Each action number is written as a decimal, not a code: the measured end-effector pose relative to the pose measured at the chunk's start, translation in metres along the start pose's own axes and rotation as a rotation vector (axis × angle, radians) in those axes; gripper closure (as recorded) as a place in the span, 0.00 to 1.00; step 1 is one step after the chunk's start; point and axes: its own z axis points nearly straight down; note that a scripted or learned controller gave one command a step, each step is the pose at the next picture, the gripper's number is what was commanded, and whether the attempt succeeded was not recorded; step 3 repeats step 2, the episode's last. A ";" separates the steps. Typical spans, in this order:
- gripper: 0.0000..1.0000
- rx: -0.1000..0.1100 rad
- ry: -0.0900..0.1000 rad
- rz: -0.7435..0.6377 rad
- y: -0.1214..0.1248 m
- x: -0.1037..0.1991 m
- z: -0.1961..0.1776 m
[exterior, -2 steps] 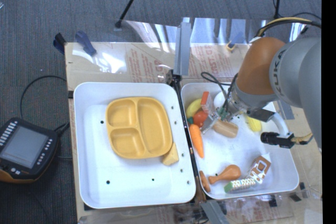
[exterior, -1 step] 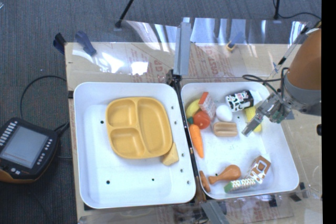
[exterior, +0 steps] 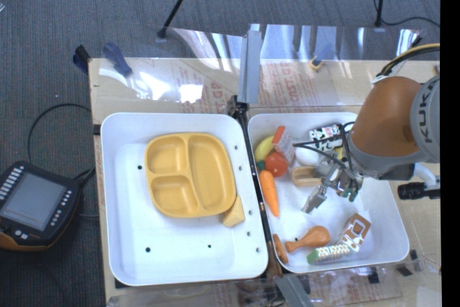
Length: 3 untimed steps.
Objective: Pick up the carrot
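Camera view: the carrot (exterior: 269,192) lies along the left wall of the right bin (exterior: 399,226), plain orange, tapering toward the near end, with a tomato (exterior: 276,164) touching its top. The gripper (exterior: 332,188) hovers to the carrot's right, fingers spread and holding nothing. I'd guess the wall and tomato could crowd a grasp and make it slip.

Bright, even light; glare on the clear panel (exterior: 302,43); slightly soft focus

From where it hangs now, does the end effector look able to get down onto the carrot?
Probably yes. The carrot lies uncovered by the right bin's left wall, with the end effector over the same bin. The tomato crowds its top end, and the wall leaves little room.
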 end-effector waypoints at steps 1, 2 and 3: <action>0.00 -0.001 0.000 -0.376 0.042 0.038 0.000; 0.00 -0.001 0.000 0.179 0.050 -0.008 0.000; 0.00 -0.001 0.000 0.179 0.050 -0.008 0.000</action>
